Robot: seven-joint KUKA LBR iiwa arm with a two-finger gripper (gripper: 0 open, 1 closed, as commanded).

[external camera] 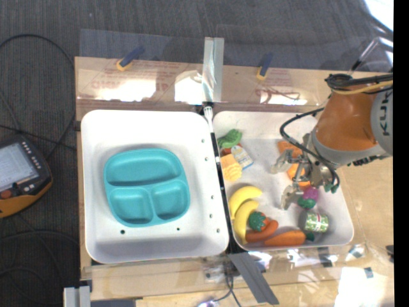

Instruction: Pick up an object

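— Carrot [281,238] and the red-and-green strawberry-like toy [258,222] are lying closest to us, along the 6 o'clock wall of the right bin [342,200], with the bananas [243,204] curling just above them toward 9 o'clock.

— And the gripper [295,183]?

— It is hanging low over the middle of that bin, toward 3 o'clock, fingers spread apart and nothing between them. A small purple piece with a green top [309,197] is sitting just beside the lower finger, and an orange piece [289,148] is peeking out at 12 o'clock of it.

— Which one is it going for?

— Probably the purple one, though I am only judging by how near it is. It is looking like a hollow plastic toy: light, stiff, smooth, likely to skid or roll away if the fingers are closing off-centre.

— So where should it be taking hold?

— Across the widest part of the purple body, not the green top, which looks too narrow to hold. The green-and-white can [316,222] at 5 o'clock is lying on its side very near, so a sloppy approach is risking a nudge.

— And the left bin [96,235]?

— It is carrying a teal divided tray [147,185], well apart from the action.
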